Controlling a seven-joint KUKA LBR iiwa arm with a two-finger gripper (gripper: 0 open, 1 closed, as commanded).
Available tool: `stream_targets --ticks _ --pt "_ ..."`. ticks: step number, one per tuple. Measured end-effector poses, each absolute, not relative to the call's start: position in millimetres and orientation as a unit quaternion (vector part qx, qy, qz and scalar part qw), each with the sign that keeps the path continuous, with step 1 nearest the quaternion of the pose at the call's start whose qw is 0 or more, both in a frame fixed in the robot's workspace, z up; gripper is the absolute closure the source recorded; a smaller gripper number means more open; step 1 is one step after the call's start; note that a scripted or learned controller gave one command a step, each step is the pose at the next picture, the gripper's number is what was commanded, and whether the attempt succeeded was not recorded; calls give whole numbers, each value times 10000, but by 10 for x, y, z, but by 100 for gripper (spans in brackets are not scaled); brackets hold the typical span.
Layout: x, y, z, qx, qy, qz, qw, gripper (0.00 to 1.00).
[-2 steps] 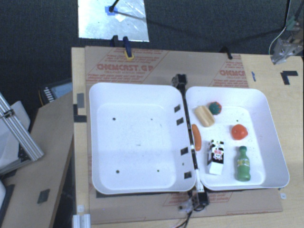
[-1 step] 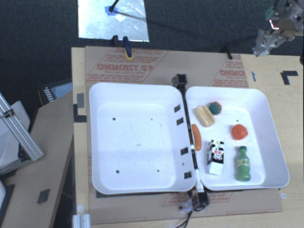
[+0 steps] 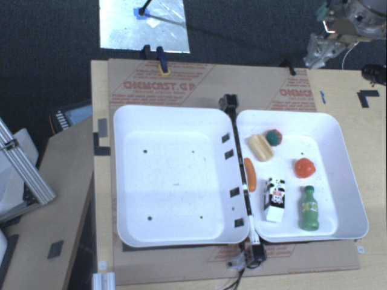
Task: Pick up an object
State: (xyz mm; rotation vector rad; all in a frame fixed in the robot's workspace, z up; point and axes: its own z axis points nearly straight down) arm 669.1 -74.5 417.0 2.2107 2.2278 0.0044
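Two bins on the table (image 3: 72, 162), going left to right: the left bin (image 3: 130, 122) has nothing to grab, so all the candidates are in the right bin (image 3: 347, 162). Tucked against the divider wall is a skinny orange carrot-looking thing (image 3: 250, 173). Next to that, a tan bread roll (image 3: 260, 147) with a dark green ball (image 3: 274, 138) touching or nearly touching it, then a little cow-print milk carton (image 3: 276, 200) lying flat, a red tomato (image 3: 305, 167), and a green bottle (image 3: 309, 208) near the front right.

The end effector (image 3: 320, 47) hangs up past the back edge of the table, well apart from everything. Can't tell how far open it is from this angle, and I see nothing in it.

What I'd worry about: the carrot is so tight to the wall that a finger would likely hit the rim. The roll and ball pair could get nudged apart instead of gripped. The tomato and ball look round enough to squirt out. The bottle is probably the safest bet, but it could roll.
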Motion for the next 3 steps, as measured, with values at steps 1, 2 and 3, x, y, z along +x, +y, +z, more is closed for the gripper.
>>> stream_targets --ticks 1,2,3 --pt "5973 -893 4108 7075 7067 -2 -5 100" --pt "6364 -591 4129 7047 7095 15 22 100" --pt "6699 -89 4796 7043 7099 34 35 100"
